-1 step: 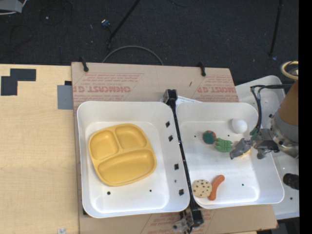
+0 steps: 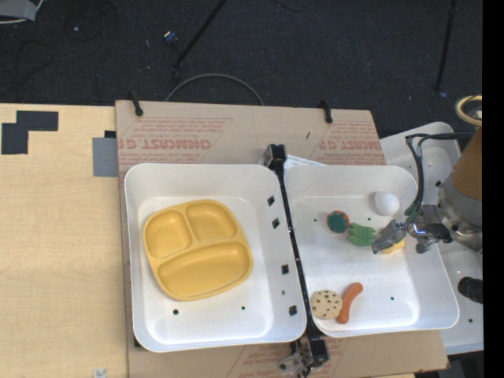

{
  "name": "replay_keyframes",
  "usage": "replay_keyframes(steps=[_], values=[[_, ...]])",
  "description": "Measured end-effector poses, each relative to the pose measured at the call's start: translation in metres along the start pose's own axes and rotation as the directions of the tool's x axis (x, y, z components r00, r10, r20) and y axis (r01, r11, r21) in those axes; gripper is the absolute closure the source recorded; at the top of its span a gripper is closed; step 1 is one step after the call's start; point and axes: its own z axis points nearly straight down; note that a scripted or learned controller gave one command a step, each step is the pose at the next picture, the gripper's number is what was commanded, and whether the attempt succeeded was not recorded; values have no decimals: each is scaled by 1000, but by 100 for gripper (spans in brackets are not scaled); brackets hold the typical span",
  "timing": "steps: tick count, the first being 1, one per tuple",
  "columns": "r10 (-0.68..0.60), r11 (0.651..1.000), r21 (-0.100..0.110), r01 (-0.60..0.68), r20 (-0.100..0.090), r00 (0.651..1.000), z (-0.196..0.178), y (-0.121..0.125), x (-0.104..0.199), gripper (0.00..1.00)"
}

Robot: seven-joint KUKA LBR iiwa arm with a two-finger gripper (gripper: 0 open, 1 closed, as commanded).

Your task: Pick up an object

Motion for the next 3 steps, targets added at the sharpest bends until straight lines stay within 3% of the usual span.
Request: replay_keyframes(steps=[3], values=[[1,1000,-1,-1,0,1000,128,-1,7,0]])
